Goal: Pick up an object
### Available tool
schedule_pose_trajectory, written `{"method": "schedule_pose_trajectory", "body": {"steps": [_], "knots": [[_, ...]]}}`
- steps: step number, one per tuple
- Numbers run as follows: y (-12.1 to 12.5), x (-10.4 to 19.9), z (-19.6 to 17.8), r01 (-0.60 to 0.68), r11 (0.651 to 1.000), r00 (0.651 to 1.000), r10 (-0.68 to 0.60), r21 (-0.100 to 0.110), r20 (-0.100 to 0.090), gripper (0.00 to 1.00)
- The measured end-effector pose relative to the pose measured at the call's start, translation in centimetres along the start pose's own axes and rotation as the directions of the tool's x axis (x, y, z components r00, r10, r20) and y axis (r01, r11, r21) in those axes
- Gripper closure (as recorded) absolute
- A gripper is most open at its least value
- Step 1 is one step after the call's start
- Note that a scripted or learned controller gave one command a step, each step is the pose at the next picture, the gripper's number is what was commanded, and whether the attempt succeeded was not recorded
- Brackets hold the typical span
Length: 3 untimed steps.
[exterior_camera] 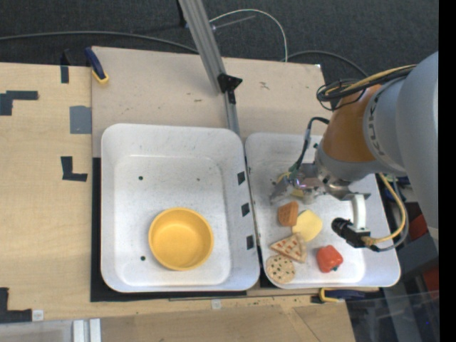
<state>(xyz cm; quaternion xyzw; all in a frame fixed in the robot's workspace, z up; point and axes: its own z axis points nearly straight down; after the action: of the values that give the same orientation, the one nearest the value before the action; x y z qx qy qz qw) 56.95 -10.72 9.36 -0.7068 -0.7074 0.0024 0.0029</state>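
Several small toy foods lie in the right bin (pixel 370 273): a brown bread piece (pixel 288 213), a pale yellow piece (pixel 308 225), a pizza slice (pixel 288 248), a round cookie (pixel 281 268) and a red pepper (pixel 328 258). My gripper (pixel 288 186) reaches down into that bin from the right, its tip just above the brown bread piece. The wrist hides how the fingers stand, and I see nothing between them.
A yellow bowl (pixel 181 238) sits in the left bin (pixel 128 144) near its front. A slanted metal pole (pixel 206 41) rises behind the bins. Cables loop at the back right. The grey arm with its orange band (pixel 353 130) covers the right bin's far side.
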Motion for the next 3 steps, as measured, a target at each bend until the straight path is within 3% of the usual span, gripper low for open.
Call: {"method": "schedule_pose_trajectory", "body": {"steps": [1, 2, 3], "knots": [[0.0, 0.0, 0.5, 0.001, 1.000, 1.000, -0.001, -0.005, 0.001, 0.00], [0.0, 0.1, -0.5, 0.001, 1.000, 1.000, -0.001, -0.005, 0.000, 1.00], [0.0, -0.4, -6.7, 0.000, 1.000, 1.000, 0.000, -0.012, 0.002, 1.00]]}}
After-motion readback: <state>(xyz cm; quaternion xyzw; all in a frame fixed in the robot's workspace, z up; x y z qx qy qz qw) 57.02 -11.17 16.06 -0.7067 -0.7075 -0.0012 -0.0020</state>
